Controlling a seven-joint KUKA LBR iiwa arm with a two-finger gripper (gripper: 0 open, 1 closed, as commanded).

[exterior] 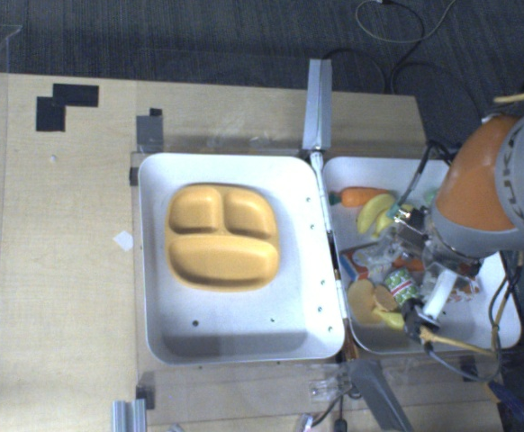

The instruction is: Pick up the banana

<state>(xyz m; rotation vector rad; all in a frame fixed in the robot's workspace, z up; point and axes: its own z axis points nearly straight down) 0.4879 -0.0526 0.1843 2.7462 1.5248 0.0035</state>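
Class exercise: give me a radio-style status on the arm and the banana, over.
Gripper low in right bin, fingers hidden. Banana lying free beside carrot. Clutter crowding it.

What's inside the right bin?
Right bin: banana beside a carrot, a small can and yellow pieces near the front wall. The arm covers the rest.

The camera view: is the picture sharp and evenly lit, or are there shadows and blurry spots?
In the camera view, the left bin is evenly lit, with a soft shadow inside its near wall; the yellow tray shows mild sheen; the right bin is cluttered and soft, so small items blur, though the banana reads clearly.
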